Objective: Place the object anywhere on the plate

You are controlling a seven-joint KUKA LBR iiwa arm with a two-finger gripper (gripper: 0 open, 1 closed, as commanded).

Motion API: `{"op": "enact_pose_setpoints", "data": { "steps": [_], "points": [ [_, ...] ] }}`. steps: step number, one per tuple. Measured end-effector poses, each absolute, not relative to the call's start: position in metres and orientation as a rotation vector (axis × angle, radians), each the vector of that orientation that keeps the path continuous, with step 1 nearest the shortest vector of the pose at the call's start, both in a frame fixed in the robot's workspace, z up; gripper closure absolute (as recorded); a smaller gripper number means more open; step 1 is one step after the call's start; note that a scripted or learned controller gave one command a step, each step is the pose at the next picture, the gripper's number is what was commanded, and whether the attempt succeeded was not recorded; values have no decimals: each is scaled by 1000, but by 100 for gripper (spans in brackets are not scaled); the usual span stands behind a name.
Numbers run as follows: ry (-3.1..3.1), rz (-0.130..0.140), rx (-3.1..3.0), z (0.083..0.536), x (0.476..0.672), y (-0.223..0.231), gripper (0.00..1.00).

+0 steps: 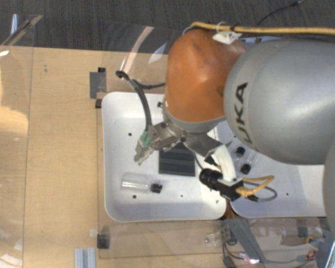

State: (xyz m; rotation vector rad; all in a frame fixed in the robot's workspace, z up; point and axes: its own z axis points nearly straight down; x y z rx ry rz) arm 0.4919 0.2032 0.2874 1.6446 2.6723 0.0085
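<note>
From my remote seat: clear tube (138, 183) lies lower left in left bin (114, 149); gripper (145, 145) above it, jaws' state untellable; plate unidentifiable. Risk: tube rolls off grasp.

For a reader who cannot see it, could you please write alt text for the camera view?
A large grey and orange robot arm reaches from the right over a shallow white bin, its gripper low above the bin floor. In the bin lie a clear tube with a dark cap and a dark ribbed square.
</note>
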Motion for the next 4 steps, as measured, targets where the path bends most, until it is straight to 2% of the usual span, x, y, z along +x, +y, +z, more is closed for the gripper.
{"op": "enact_pose_setpoints", "data": {
  "steps": [1, 2, 3, 4],
  "points": [
    [2728, 3, 1557, 140, 487, 227, 0],
    [2920, 18, 1126, 91, 592, 220, 0],
    [2914, 31, 1125, 105, 595, 221, 100],
    [3022, 26, 774, 94, 515, 195, 100]
  ]
}}
